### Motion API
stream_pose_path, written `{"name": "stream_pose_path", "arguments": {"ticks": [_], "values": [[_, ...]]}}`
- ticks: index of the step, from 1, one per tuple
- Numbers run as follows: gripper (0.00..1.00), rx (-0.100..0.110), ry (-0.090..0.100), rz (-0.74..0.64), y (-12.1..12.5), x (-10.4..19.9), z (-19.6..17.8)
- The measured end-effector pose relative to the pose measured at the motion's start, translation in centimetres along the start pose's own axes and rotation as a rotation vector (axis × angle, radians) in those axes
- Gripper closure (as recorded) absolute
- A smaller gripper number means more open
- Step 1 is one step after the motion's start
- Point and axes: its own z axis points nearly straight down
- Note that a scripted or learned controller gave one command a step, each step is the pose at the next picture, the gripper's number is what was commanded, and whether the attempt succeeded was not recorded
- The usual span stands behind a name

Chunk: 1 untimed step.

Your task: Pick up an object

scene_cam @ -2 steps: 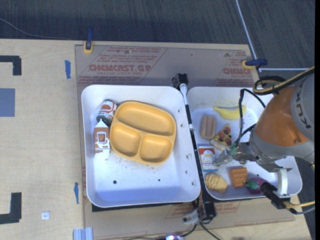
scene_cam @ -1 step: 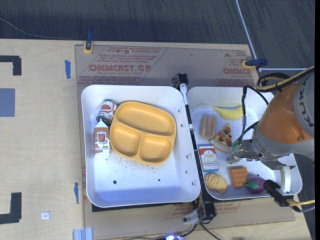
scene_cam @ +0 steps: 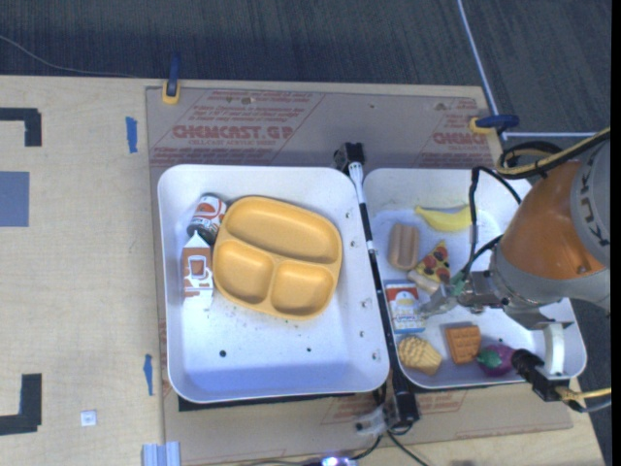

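Note:
The right bin [scene_cam: 543,365] holds several toy foods: a yellow banana [scene_cam: 446,218], a hot dog [scene_cam: 404,246], a pizza slice [scene_cam: 434,263], a small white carton [scene_cam: 404,309], a corn cob [scene_cam: 419,354], an orange waffle piece [scene_cam: 463,343] and a purple item [scene_cam: 495,359]. My gripper [scene_cam: 441,301] hangs low over the middle of this bin, just right of the carton and below the pizza slice. The grey wrist and orange band [scene_cam: 543,236] cover the bin's right side.
The left bin [scene_cam: 281,367] holds a big yellow divided plate [scene_cam: 277,255], a small can [scene_cam: 206,216] and an orange-and-white carton [scene_cam: 197,272] along its left wall. A black divider strip [scene_cam: 367,250] runs between the bins. Cables [scene_cam: 505,163] loop near the arm.

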Motion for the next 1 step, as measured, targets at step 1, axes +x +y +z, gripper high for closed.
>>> {"name": "stream_pose_path", "arguments": {"ticks": [1], "values": [[0.00, 0.009, 0.009, -0.002, -0.21, 0.56, 1.09]]}}
